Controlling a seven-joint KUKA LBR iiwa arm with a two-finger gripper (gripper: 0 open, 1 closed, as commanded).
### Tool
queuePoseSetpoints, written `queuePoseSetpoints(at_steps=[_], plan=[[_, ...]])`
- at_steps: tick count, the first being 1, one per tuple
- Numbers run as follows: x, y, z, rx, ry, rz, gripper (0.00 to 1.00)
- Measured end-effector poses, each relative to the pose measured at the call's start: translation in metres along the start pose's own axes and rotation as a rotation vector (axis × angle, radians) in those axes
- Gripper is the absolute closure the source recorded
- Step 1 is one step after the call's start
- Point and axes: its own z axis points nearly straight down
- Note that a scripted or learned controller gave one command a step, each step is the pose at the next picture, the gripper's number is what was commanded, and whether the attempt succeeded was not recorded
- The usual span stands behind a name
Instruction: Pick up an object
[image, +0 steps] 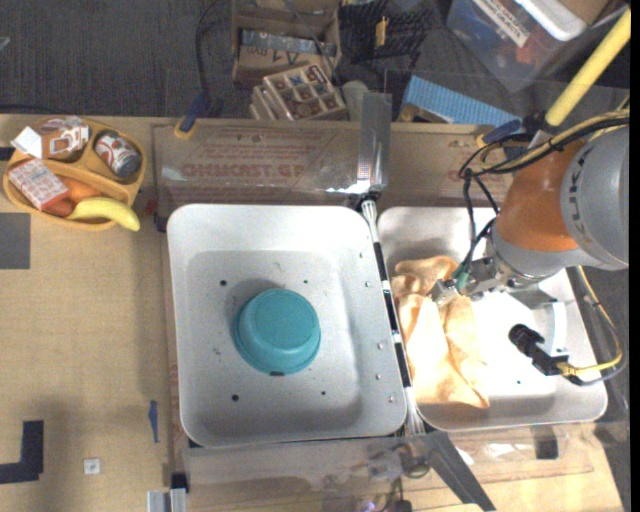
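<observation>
Landmark: teal bowl, upside down mid left bin.

Right of bowl, across bin divider: yellow cloth heaped in right bin. Tool down at cloth's top edge, can't tell if clenched or released.

Risk, my guess: floppy cloth, pinch catches just a fold, slips out on lift. Or snags bin wall.

Beyond bowl: cardboard-topped bench, fruit tray far left, boxes and cables behind.

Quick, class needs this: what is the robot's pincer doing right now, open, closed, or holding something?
Pincer: down at the crumpled yellow-orange cloth in the right white bin; open, closed or holding cannot be told.
</observation>
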Motion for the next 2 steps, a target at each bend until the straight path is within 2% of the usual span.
queuePoseSetpoints(at_steps=[1, 2], plan=[[0.033, 0.04, -0.12, 0.005, 0.002, -0.167, 0.0], [-0.02, 0.03, -0.009, 0.006, 0.002, -0.117, 0.0]])
